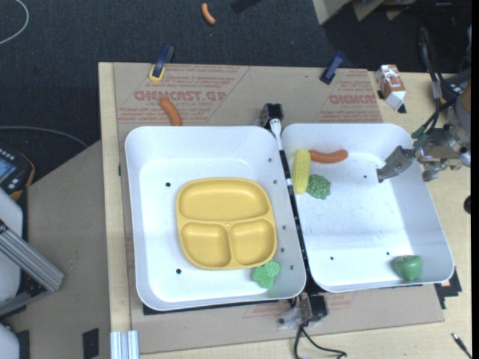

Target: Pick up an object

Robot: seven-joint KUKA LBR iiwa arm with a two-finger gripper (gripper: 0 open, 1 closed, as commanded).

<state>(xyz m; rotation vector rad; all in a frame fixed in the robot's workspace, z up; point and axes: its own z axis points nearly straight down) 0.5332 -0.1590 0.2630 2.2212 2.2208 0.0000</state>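
Hovering tool [408, 167] at right bin [359, 223] far-right rim | middle open

Two white bins [142, 200] [430, 223], one yellow tray [224, 223], one corn cob [301, 170], three green vegetables [319, 187] [266, 274] [408, 267], three sausages [328, 155] [171, 111] [208, 13].

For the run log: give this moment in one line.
gripper: over right bin, far right edge | holding: nothing seen | corn, broccoli: right bin, untouched
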